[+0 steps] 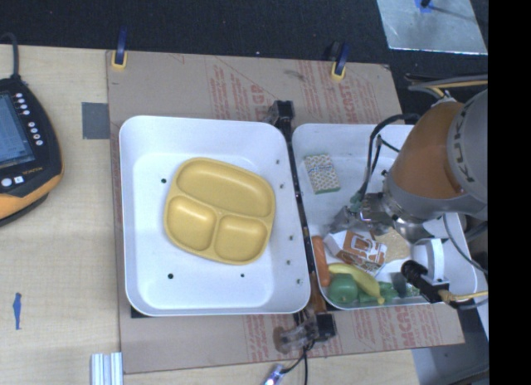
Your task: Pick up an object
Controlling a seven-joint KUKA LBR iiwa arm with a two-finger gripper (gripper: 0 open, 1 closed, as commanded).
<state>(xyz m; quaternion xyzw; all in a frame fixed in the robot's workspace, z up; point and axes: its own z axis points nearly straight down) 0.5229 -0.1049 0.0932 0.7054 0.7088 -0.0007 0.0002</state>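
Observation:
In the right bin [348, 138], my gripper [358, 214] hangs low over the middle of the pile, just above an orange-and-white packet [363, 250]. Along the bin's front lie an orange carrot [319, 255], a yellow banana [358, 279] and a green pepper [342, 291]. A small speckled green pad [321, 173] lies apart near the back left of this bin. The arm's grey and orange wrist [431, 159] covers the bin's right part.
The left bin [141, 209] holds a yellow divided plate [219, 209]. A teach pendant [21, 151] rests on the bench at far left. Clamps [338, 60] pin the cardboard at the back edge.

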